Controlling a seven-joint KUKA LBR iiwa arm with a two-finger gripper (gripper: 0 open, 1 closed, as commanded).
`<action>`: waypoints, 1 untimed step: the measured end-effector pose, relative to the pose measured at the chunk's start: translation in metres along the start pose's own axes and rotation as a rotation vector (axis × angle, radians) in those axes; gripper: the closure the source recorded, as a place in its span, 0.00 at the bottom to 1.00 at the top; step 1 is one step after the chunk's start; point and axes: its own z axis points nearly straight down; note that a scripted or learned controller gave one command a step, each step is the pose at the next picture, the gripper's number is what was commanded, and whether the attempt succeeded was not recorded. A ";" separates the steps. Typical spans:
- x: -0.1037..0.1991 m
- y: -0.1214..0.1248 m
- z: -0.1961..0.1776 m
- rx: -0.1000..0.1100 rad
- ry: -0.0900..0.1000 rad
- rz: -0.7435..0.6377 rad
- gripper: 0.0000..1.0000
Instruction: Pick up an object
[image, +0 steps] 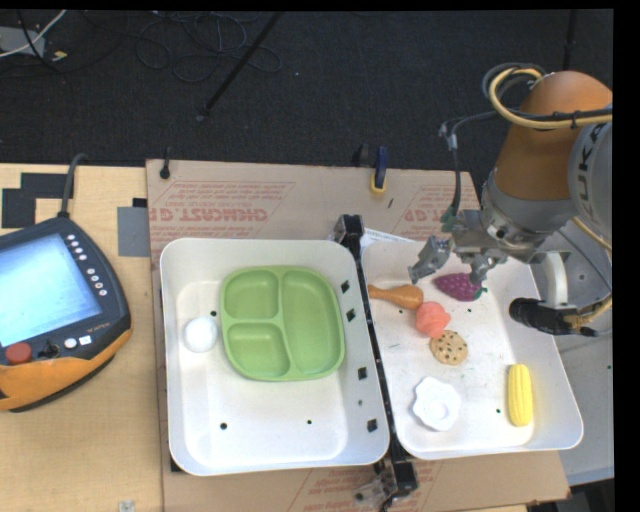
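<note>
My gripper (455, 266) hangs over the back of the right bin (560, 420), its two fingers spread open. A purple bunch of grapes (461, 288) lies on the bin floor just in front of and below the fingertips, nearer the right finger (481, 268); nothing sits between the fingers. An orange-brown drumstick (396, 295) lies to the left of the grapes. A pink-red piece (433, 318) and a chocolate-chip cookie (449, 348) lie in front of them.
A fried egg (437, 405) and a yellow corn cob (519, 394) lie near the right bin's front. The left bin (260, 440) holds a green divided plate (280, 323) and a white ball (200, 334). A pendant (50, 300) rests on the bench at far left.
</note>
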 end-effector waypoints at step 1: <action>0.000 0.002 -0.008 -0.013 -0.001 -0.001 0.00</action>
